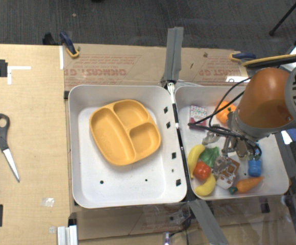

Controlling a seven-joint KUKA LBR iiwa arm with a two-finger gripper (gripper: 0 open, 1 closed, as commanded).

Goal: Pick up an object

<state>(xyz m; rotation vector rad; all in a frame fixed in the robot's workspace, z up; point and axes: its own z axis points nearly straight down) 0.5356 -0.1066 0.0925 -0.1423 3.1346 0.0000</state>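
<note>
- Dark carpet runs along the top, and below it we see a cardboard-covered bench (25, 137) with scissors (4, 142) at 9 o'clock.
- Two white bins sit side by side: the left bin (81, 188) holds a yellow three-part plate (125, 131), the right bin (275, 185) a heap of small toys.
- We make out a yellow banana (205, 187), a red pepper (201, 170), a green piece (209, 154), a carrot (247, 184), a blue item (254, 166) and a small card (198, 112), all toward 4 o'clock of the view.
- An orange ball (223, 112) is half hidden behind the arm.
- Our gripper (233, 154) hangs low over the heap, just beside a brownish packet (227, 171).
- Cables and wrist clutter cover the gripper's tip, so we cannot tell how wide it stands or whether it has anything.
</note>
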